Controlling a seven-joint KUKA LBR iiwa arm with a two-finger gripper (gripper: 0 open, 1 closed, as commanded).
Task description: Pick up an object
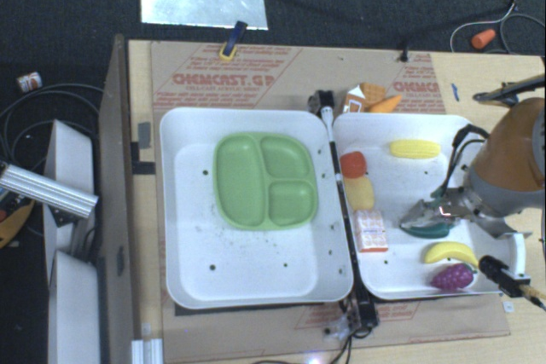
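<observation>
The right bin (401, 175) holds a yellow corn cob (415, 149), a red piece (352, 164) with a pale yellow piece (359, 193) below it, a white and red box (370, 231), a banana (451, 252) and purple grapes (452, 276). A dark teal thing (429, 228) lies in the bin's right half. My gripper (423, 214) reaches in from the right and sits low, directly over the teal thing's upper edge. I cannot tell whether it touches or holds it.
The left bin (188, 251) bears a green divided plate (264, 181). An orange carrot (385, 105) and a small packet (356, 101) lie on the cardboard behind the right bin. The banana and grapes are close under the wrist.
</observation>
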